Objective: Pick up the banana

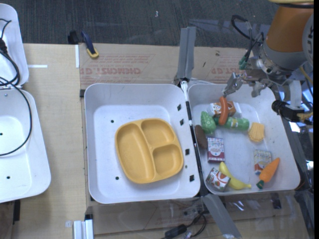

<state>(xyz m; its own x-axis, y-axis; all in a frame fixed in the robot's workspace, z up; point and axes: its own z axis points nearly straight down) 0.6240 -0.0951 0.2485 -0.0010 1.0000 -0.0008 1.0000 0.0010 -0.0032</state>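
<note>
Yellow and gently curved, the small plastic banana point(233, 177) lies near the front edge of the right-hand shallow white bin point(284, 133), and we see it as one smooth crescent with a darker tip at its right end. Its left end touches a small printed can point(217, 179) lying on its side, and a red and white carton point(215, 149) sits just behind it. To its right lies an orange toy carrot with a green stalk point(268, 171), apart from it.

Further back in the same bin we make out a green toy vegetable point(208, 121), a red sausage-shaped piece point(224, 111) and a yellow corn cob point(256, 132). The left white bin point(99, 133) holds a yellow divided plastic tray point(148, 150).

Our hand point(245, 84) hangs over the bin's back edge, well apart from the banana (whether its fingers are parted we cannot tell), and we see nothing held in it.
</note>
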